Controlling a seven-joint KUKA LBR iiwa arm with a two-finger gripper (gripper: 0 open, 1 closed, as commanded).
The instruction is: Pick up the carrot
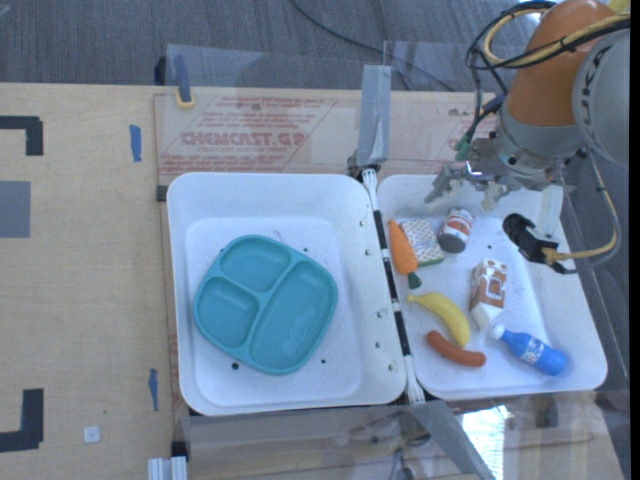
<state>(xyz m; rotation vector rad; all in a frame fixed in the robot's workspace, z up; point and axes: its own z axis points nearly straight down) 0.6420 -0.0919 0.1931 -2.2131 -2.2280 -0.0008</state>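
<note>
Gripper (467, 180) over far edge of right bin (580, 368), fingers spread wide, holding nothing.
Carrot (402, 248) lies at that bin's left wall, just left of the can (455, 230), above the banana (444, 313).

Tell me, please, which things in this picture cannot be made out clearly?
- End effector: in the camera view, too small and blurred against the bin's rim to tell how it is set.
- Arm: cut off by the top and right edges.
- Carton: its print is too small to read.
- Carrot: its leafy end is blurred against the sandwich beside it.
</note>
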